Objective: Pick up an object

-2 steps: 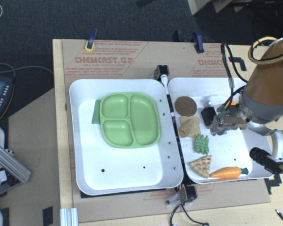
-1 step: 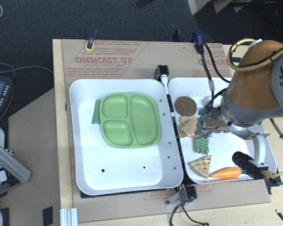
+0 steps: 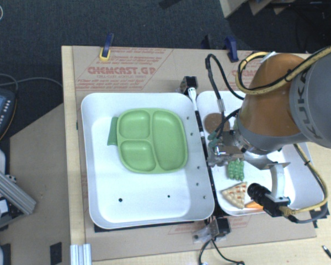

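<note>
You have a divided plate (image 3: 152,140) lying in the left bin (image 3: 99,164). In the right bin (image 3: 306,186), the pizza slice (image 3: 235,194) sits nearer than the broccoli piece (image 3: 235,170), under the arm (image 3: 281,109).

I see a pale green divided plate (image 3: 153,139) in the white left bin (image 3: 99,164); the right bin (image 3: 306,184) is white too; in it sit a bumpy green piece (image 3: 235,170), a tan wedge speckled red (image 3: 235,194) and a brown disc (image 3: 212,121); the arm (image 3: 287,101) is orange above grey; the bench (image 3: 77,70) is tan with red lettering.
</note>
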